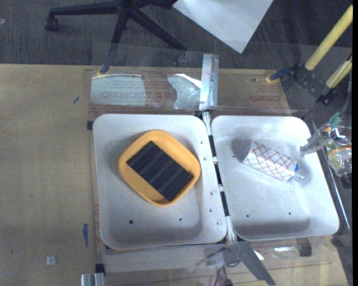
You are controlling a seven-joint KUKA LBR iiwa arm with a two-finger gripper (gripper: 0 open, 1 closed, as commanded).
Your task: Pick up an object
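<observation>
An orange pad with a black ribbed panel [159, 167] lies flat in the middle of the left bin [112, 223]. In the right bin [268, 215], a white paper sleeve with a red lattice print [268, 160] lies at a slant, and a bit of clear plastic [300, 174] sits at its right end. A grey pointed piece that looks like part of my gripper [313, 144] pokes in over the right bin's far right rim, just above and to the right of the sleeve. It touches nothing that I can see.
A clear divider wall [209, 84] stands behind the seam between the bins. Cables and yellow-handled gear [330, 39] crowd the right side. A chair base [123, 17] and a white sheet [229, 19] lie on the floor beyond the bench.
</observation>
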